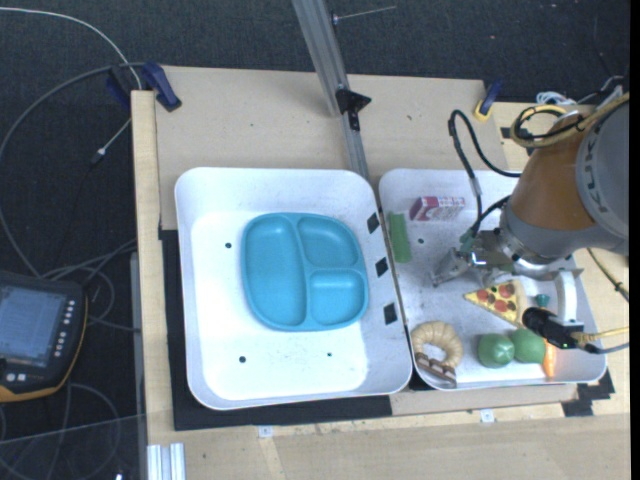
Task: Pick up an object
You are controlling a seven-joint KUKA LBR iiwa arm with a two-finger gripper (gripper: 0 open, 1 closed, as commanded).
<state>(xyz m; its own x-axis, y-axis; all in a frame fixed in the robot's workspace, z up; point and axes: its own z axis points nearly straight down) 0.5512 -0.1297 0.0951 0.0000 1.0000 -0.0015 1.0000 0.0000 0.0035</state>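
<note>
Blue divided plate (303, 270) centred in left bin (200, 208). Right of plate, in right bin (400, 183): green stick (399, 237), pink carton (438, 207), bagel (437, 346). Gripper (462, 259), fingers apart, clasping nothing, just left of pizza slice (497, 299); green toy (495, 349) below slice.

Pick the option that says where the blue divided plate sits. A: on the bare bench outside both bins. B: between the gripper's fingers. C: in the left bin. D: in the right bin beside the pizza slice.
C: the blue divided plate lies flat inside the left bin, apart from the pizza slice in the right bin.
</note>
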